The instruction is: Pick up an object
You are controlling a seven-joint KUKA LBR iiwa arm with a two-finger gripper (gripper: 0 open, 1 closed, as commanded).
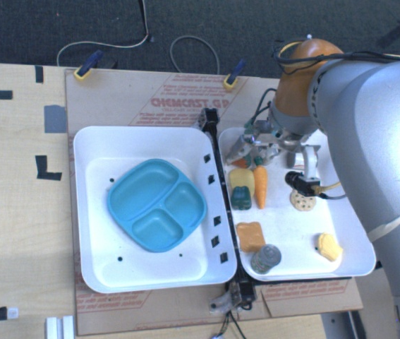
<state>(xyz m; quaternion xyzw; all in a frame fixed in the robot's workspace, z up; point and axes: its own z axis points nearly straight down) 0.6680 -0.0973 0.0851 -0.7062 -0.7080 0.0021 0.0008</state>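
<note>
On the left, a white bin (87, 210) holds a blue divided plate (157, 204). Right bin (348, 239): yellow block (240, 179), dark green piece (241, 198), carrot (260, 186), orange block (250, 236), grey disc (265, 258), cookie (302, 201), yellow lump (329, 246). Above the carrot hangs the gripper (252, 149); I cannot tell its state.

bins (87, 210) – 2 | blue tray (157, 203) – 1 | small objects (260, 186) – 7

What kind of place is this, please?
Probably a robotics lab test bench: a grey robot arm reaches over two white bins, one holding toy food like a carrot, with cables across a taped board.
</note>
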